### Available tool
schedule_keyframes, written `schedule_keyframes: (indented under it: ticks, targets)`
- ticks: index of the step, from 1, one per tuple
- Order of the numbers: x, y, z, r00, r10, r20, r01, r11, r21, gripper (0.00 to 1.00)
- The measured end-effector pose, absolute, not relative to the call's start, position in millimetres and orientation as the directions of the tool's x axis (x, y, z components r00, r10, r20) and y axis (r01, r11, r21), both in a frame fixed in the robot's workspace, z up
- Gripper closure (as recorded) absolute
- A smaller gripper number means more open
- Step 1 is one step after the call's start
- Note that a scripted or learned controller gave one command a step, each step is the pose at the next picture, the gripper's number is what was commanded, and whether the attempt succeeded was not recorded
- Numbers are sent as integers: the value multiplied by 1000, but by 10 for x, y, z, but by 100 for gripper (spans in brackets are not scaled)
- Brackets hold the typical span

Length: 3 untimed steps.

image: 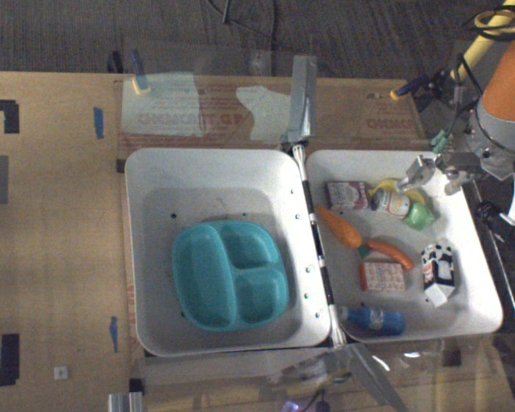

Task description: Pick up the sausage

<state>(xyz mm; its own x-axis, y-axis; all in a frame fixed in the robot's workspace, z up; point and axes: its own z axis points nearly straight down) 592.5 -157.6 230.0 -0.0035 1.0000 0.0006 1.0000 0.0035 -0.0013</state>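
Blue bottle [373, 319] at the right bin's [489, 316] near edge; sausage uncollected

Operator, your sausage [390, 251], small and orange-red, lies mid-bin just above a pink packet [384, 275], with the carrot [339, 227] to its left and a black-and-white carton [438, 273] to its right. Your gripper [419, 173] hovers over the bin's far right corner, beside a green-capped bottle [406, 208]; finger state cannot be told. A teal divided tray [230, 275] occupies the left bin [146, 230]

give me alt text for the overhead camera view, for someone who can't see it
A robot gripper hovers at the top right of the right bin, which holds a thin red sausage, a carrot, cartons and bottles. The left bin holds a teal divided plate.
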Motion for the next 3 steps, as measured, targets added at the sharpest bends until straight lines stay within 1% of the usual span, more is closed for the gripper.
schedule_keyframes:
  ticks: [1,2,3]
  targets:
    - [5724,-1624,877,-86,996,-2,996,86,7,0]
    - [5273,-1510,882,-180,984,-2,984,180,8,0]
    - [5283,-1555,993,-173,985,-9,985,173,14,100]
